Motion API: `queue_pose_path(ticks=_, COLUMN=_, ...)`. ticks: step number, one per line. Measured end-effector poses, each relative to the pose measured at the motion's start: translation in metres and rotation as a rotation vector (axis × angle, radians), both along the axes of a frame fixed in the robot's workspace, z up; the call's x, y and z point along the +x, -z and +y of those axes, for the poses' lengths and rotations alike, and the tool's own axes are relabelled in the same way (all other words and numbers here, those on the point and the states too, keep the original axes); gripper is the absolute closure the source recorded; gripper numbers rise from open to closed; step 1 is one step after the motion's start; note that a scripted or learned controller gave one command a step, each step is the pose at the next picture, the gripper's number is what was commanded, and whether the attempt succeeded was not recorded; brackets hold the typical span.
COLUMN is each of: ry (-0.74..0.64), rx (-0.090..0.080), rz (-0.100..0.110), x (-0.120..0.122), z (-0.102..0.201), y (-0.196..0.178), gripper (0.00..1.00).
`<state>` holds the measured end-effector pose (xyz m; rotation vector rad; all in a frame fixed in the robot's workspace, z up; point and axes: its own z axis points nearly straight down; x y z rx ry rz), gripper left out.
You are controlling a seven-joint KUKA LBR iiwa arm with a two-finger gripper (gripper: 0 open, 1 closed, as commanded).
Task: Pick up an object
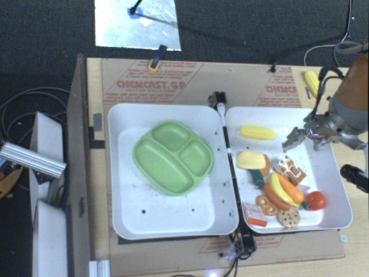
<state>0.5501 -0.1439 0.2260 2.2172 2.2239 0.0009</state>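
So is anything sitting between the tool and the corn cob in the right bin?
Nothing visible. The tool hangs just right of the corn, with bare bin floor between them. The other toys lie nearer the camera, off that line.

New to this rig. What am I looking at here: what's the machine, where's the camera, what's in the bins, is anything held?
One fixed camera looks down at a slant on a bench. The grey arm with an orange band comes in from the right; its gripper hangs over the right bin, fingers apart, holding nothing. That bin has toy food: a corn cob, a banana, a tomato, a cookie and more. The left bin has a green divided plate.
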Motion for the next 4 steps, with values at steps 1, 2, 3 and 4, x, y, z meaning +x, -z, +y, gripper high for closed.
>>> queue_pose_path(ticks=1, ry=-0.003, rx=0.002, rz=0.005, x=-0.011, z=0.029, y=0.056, gripper=0.0)
queue_pose_path(ticks=2, ry=0.0, rx=0.002, rz=0.005, x=-0.016, z=0.046, y=0.127, gripper=0.0)
queue_pose_path(ticks=3, ry=0.002, rx=0.001, rz=0.003, x=-0.022, z=0.035, y=0.142, gripper=0.0)
queue_pose_path(ticks=4, ry=0.0, rx=0.001, rz=0.0, x=-0.021, z=0.036, y=0.131, gripper=1.0)
